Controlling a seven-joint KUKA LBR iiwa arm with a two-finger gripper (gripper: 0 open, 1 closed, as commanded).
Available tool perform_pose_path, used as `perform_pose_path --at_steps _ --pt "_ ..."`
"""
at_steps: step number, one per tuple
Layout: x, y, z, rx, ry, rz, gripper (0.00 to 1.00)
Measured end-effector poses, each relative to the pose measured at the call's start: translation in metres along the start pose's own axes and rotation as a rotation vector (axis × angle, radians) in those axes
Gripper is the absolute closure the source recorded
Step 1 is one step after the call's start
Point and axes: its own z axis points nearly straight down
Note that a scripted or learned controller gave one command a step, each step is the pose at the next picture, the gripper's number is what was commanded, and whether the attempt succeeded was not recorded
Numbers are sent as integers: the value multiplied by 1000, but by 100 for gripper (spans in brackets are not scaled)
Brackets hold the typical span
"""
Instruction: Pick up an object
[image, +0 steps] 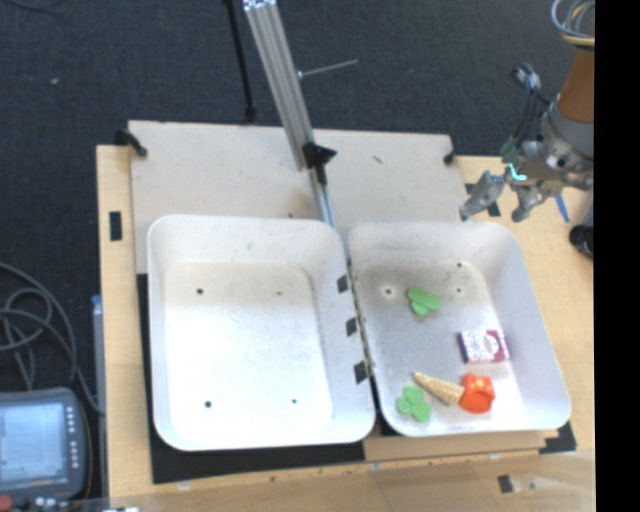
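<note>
The two-finger gripper (503, 203) hung above the bench just past the right-hand shallow white bin's (535, 290) upper right rim, its fingers spread apart with nothing between them. The objects all lay well apart from it, toward seven and six o'clock: a green clover-shaped piece (424, 301), a small purple-and-white packet (483, 346), an orange-red chunk (477, 394) touching a tan cone (436, 387) whose long axis ran from ten to four o'clock, and a second green piece (413, 404).
</note>
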Motion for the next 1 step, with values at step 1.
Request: perform_pose_path --at_steps 1 --pt "-1 0 -3 -3 -5 -2 0"
